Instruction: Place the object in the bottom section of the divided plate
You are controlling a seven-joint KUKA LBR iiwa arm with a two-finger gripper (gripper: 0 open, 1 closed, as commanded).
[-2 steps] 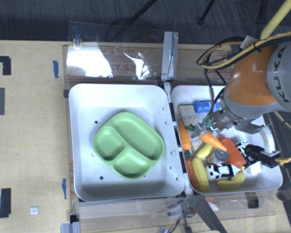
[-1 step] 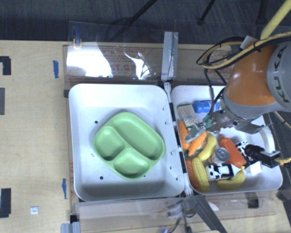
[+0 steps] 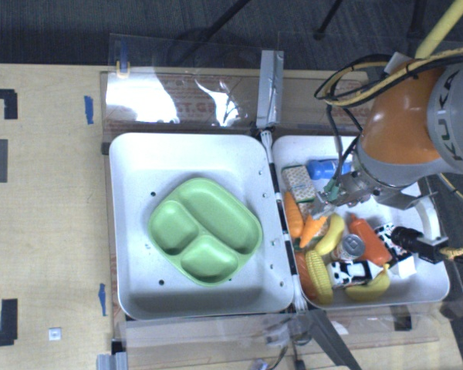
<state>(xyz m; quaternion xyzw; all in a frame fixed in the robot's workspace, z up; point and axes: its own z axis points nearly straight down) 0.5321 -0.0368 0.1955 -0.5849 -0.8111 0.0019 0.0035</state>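
Toys (image 3: 332, 241) just below pincer (image 3: 329, 196).

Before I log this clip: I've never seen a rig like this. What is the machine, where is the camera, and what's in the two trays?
You are looking down at a slant from one fixed camera above a bench. The grey and orange machine on the right is a robot arm. Its pincer hangs over the right bin, low among a pile of toy food: a banana, a carrot, corn and more. I cannot tell whether the pincer holds anything. The left bin holds a green divided plate with nothing on it. One toy is meant to end up in that plate's bottom section.
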